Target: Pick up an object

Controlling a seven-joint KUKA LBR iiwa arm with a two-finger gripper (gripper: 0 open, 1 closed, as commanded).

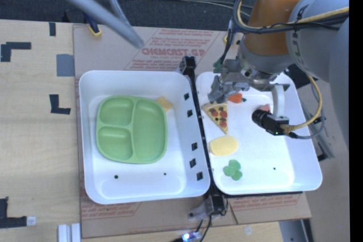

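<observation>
We saw a green divided plate [132,128] lying in the nine-o'clock bin [91,173], cardboard [170,45] beneath, on the desk [34,122].

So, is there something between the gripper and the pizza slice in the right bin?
Nothing visible. The gripper hangs just above the pizza slice in the right bin. The yellow piece and green piece lie nearer the camera, off that path.

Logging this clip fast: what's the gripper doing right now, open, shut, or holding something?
Gripper: low in the right bin, just above the pizza slice; whether it is open or shut cannot be told, and nothing is seen held.
</observation>
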